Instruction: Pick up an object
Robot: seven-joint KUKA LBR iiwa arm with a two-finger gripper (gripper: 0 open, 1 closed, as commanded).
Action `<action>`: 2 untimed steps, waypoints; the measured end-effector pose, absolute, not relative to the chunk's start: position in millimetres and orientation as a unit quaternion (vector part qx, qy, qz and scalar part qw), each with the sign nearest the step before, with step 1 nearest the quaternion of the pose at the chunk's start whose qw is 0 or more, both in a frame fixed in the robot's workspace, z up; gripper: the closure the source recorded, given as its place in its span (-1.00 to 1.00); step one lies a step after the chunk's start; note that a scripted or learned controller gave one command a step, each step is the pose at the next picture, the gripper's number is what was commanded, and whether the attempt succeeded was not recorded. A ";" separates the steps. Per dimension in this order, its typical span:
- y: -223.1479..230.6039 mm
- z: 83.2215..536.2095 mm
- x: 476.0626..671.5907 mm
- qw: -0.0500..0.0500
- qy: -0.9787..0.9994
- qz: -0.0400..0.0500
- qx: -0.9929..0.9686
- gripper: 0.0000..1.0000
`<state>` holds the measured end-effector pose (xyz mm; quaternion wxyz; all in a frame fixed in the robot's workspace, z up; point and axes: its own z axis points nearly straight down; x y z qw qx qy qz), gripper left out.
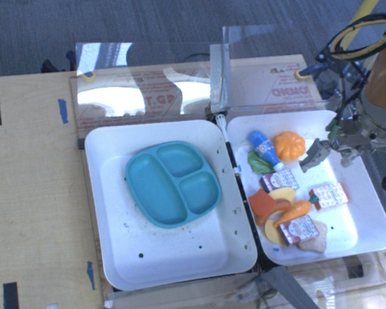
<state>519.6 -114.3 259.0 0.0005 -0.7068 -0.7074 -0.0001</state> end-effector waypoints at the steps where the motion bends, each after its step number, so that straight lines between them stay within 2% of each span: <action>1: -116.4 101.8 509.7 -0.007 -0.683 -0.005 -0.731 -1.00; 2: -118.7 112.0 510.2 -0.010 -0.681 -0.005 -0.732 1.00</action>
